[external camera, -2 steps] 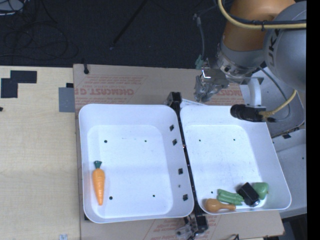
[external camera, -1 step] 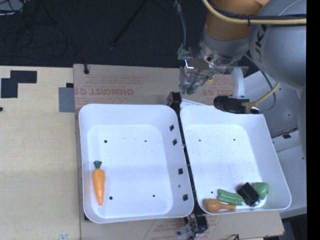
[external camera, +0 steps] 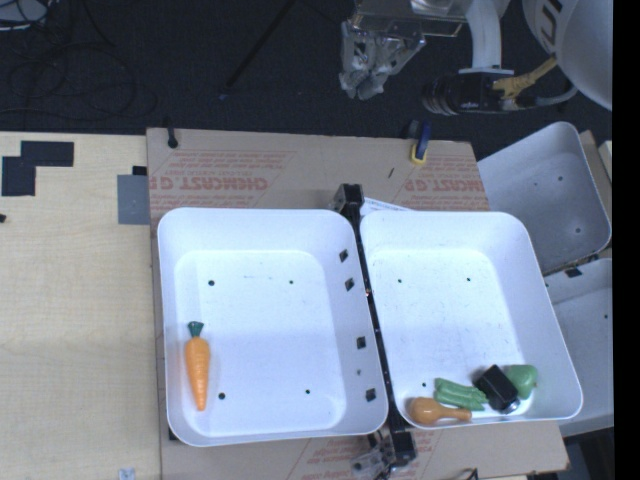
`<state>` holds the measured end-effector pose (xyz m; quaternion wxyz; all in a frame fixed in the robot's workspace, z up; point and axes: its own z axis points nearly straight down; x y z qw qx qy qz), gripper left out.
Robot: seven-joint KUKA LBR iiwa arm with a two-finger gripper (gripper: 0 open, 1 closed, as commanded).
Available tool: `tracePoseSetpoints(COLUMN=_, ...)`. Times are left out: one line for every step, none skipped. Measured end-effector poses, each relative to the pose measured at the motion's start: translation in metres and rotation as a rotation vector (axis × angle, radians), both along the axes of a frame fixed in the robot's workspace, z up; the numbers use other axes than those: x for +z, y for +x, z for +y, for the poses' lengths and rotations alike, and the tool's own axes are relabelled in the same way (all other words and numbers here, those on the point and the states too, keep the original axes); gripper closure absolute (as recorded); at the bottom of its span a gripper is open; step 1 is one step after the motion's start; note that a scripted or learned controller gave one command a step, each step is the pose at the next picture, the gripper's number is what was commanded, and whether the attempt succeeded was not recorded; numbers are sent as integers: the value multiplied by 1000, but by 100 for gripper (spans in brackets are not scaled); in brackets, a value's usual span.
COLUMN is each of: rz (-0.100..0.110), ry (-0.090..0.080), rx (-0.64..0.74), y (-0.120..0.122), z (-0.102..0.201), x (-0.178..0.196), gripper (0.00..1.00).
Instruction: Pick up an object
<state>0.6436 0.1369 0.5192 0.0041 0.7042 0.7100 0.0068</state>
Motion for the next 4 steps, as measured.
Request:
tracePoseSetpoints(rz=18, ry=-3, rx=-1, y=0, z=83, x=3, gripper=100)
tracePoseSetpoints(rz=27, ry=-7, rx=-5, y=0, z=108, x=-63, gripper=100)
tracePoseSetpoints(rz=11, ry=-2, rx=-3, y=0, z=108, x=24, gripper=100)
tracePoseSetpoints(rz=21, ry=-6, rx=3, y=0, z=108, x=18, gripper=100)
